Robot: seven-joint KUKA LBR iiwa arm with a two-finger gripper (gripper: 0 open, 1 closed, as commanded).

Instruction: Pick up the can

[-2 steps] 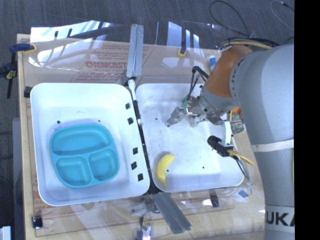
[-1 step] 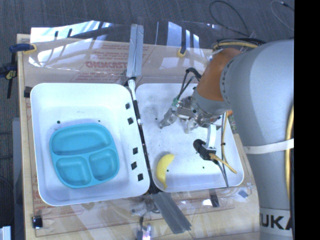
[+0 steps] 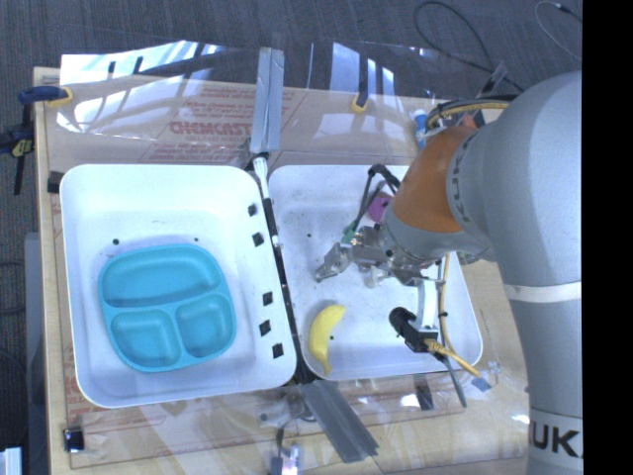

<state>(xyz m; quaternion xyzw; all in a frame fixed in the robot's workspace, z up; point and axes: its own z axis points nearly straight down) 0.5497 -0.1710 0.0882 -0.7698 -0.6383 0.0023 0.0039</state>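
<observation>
My gripper [image 3: 331,263] hangs low over the middle of the right bin [image 3: 297,216], pointing left toward the bin's centre wall. Nothing shows between its tips. A small magenta thing [image 3: 379,206] peeks out just behind the orange wrist band, at the far side of the right bin; most of it is hidden by the arm, and I cannot tell whether it is the can. No plain can shape stands in the open part of either bin.
A yellow banana [image 3: 324,332] lies near the front wall of the right bin, just below the gripper. A blue divided plate [image 3: 166,305] lies in the left bin [image 3: 89,206]. The grey arm covers the right bin's right side.
</observation>
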